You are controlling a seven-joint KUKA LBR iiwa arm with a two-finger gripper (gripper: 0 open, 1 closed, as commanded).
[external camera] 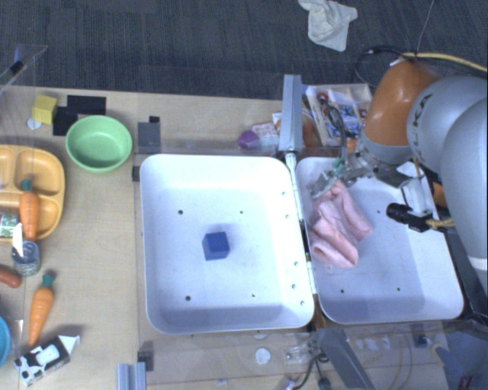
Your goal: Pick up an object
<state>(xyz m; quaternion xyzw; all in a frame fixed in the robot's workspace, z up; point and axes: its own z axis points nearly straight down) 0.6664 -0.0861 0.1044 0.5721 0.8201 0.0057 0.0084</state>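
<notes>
Right now the tool [329,183] is down in the right bin [396,293], near its back left corner, touching the top end of a pink cloth [338,225]. I cannot tell how the tool is set, and no cloth shows up inside it — so I would not say it holds anything.

What could go wrong? The cloth is soft and floppy. The tool may pinch only a thin fold, and the fold could slip out when the arm [446,145] goes up. The cloth also lies close to the wall between the two bins, so the tool might bump that wall or push the cloth against it and bunch it up. A black cable [415,219] hangs off the arm just above the cloth and could catch on it.

The other thing to pick is a small blue cube [216,244], sitting alone near the middle of the left bin [183,305], well apart from the tool.

The surface [99,266] is pale wood. Toward its back left corner sits a green bowl [98,142]. Along its left edge are a yellow tray [46,190] and some toy carrots [40,305]. Behind the bins, along the back edge, lie a few bright packets [335,113]. Past that is dark carpet floor [191,38] — a crumpled white rag [329,23] lies on it.
</notes>
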